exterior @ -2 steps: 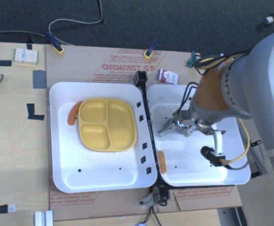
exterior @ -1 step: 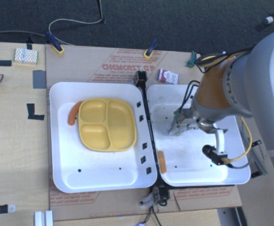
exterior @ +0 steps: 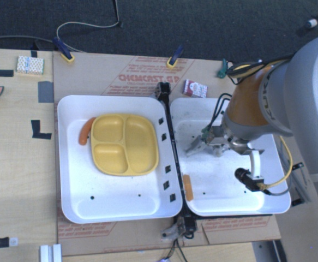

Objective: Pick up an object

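My gripper [exterior: 194, 146] hangs low in the right bin [exterior: 224, 203], near its left-centre, with the grey arm and its orange band [exterior: 249, 100] reaching in from the right. A small orange piece [exterior: 187, 186] lies on the bin floor by the left wall, nearer the front than the gripper and apart from it. In the left bin [exterior: 115, 203] a yellow divided plate [exterior: 125, 144] lies flat, and an orange sausage-shaped thing [exterior: 84, 131] rests against the plate's left edge. I see nothing between the gripper's tips.
A black divider with clips [exterior: 168, 146] runs between the two bins. Behind them on the cardboard lie a red-and-white packet [exterior: 194, 88] and several clamps [exterior: 175, 59]. A small patterned block [exterior: 30, 65] sits at the far left of the bench.
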You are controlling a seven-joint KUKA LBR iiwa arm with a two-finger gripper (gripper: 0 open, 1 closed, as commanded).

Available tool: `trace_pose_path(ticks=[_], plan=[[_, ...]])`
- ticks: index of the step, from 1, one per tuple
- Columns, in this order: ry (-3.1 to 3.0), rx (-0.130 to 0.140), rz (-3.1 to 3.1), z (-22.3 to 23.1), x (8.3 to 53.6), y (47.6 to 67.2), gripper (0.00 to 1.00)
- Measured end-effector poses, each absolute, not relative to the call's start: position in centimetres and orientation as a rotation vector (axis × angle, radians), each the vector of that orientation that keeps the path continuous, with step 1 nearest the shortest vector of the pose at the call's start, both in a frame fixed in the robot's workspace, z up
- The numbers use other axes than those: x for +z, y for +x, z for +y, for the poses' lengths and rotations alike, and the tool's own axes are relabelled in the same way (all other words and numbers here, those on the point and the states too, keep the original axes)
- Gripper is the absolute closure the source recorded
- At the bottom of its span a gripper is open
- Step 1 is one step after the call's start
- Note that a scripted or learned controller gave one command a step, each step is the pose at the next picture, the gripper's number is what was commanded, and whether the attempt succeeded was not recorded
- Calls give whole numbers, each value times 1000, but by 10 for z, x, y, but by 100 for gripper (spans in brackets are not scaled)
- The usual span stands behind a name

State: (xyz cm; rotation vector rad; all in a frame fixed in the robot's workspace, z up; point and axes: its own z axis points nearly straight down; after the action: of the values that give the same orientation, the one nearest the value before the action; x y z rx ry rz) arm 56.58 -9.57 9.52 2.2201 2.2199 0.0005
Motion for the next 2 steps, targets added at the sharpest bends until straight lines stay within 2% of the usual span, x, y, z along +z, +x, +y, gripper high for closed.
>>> trace_pose_path(ticks=[1,2], plan=[[2219,3,2222,-95,86,613,0],[2218,3,2221,-95,95,613,100]])
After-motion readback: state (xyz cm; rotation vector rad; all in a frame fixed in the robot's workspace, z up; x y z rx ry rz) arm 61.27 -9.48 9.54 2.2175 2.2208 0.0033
